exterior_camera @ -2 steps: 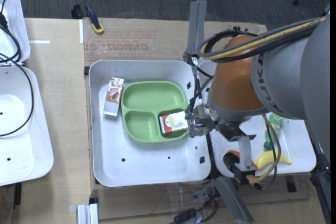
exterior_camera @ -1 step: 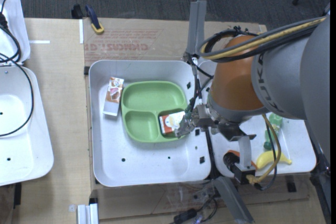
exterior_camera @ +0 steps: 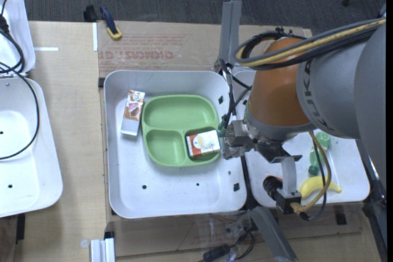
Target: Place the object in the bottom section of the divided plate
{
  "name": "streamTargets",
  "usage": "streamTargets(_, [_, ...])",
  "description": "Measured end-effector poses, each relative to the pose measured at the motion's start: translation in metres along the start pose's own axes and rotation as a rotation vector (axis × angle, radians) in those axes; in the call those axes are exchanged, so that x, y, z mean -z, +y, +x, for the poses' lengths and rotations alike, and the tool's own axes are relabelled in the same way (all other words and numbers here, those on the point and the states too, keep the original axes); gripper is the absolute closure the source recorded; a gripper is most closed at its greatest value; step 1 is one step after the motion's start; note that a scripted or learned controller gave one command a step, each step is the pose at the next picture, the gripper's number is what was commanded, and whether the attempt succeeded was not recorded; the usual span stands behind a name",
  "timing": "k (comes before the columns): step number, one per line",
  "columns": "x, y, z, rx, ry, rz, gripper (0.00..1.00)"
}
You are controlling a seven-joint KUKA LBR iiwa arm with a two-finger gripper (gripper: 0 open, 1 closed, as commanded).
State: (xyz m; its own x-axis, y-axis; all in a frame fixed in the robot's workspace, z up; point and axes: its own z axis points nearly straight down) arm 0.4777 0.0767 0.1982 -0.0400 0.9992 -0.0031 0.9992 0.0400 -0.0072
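Note:
A green divided plate (exterior_camera: pixel 178 113) lies in the left white bin (exterior_camera: pixel 166 193). A small red and white carton (exterior_camera: pixel 203 144) rests in the plate's lower right section, tilted against the rim. My gripper (exterior_camera: pixel 229 139) hangs just right of that carton, at the plate's right edge, under the orange band of the arm (exterior_camera: pixel 279 101). The carton's right side meets the dark gripper parts, and I cannot make out whether they touch. A second carton (exterior_camera: pixel 132 112), white with a brown picture, lies flat on the bin floor left of the plate.
The right bin (exterior_camera: pixel 350 193) holds a yellow banana (exterior_camera: pixel 317 186) and a green item (exterior_camera: pixel 320 145), mostly covered by the arm. A dividing wall (exterior_camera: pixel 241 178) separates the two bins. A blue and yellow clamp (exterior_camera: pixel 108 23) sits on the cardboard at the back.

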Motion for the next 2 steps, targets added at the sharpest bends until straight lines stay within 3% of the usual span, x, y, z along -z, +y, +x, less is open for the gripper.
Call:
streamTargets(1, [0.0000, 0.0000, 0.0000, -0.001, 0.000, 0.000, 0.00])
streamTargets(2, [0.0080, 0.0007, -0.0013, -0.002, -0.002, 0.002, 1.00])
